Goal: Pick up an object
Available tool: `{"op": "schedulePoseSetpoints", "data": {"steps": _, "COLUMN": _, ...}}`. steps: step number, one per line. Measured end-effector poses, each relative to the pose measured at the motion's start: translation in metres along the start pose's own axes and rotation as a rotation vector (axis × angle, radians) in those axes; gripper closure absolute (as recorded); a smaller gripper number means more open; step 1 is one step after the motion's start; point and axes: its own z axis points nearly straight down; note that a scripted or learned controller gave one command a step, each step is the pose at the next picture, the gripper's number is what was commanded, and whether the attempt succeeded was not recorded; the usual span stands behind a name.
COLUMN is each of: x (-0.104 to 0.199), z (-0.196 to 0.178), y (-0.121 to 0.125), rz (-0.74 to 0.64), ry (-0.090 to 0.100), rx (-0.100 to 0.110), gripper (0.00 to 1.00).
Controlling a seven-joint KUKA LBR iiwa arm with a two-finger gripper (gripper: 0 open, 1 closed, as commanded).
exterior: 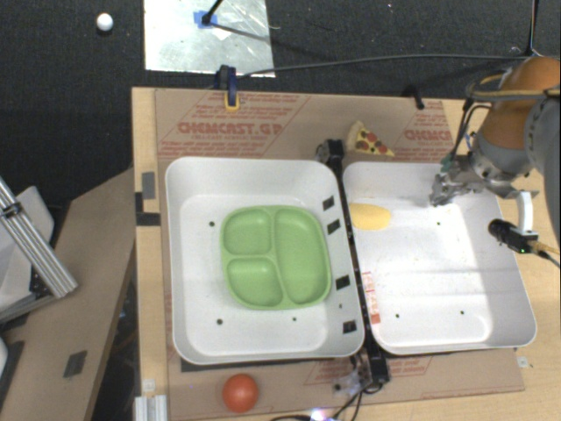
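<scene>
Colours on the bench and in the bins

A pale green divided tray lies in the white left bin; a yellow object lies in the white right bin; an orange-red ball rests at the brown cardboard's near edge, red-printed.

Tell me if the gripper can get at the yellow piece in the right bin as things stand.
Probably yes. The yellow piece lies flat near the right bin's left wall, with bare floor between it and the gripper; nothing lies over it.

Two white bins. One green tray, one yellow piece. One pizza slice, one red ball.
</scene>
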Motion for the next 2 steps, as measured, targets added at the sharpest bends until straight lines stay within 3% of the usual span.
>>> {"op": "schedulePoseSetpoints", "data": {"steps": 2, "x": -0.005, "z": -0.101, "y": 0.006, "rz": 0.003, "ry": 0.001, "rx": -0.002, "gripper": 1.00}}
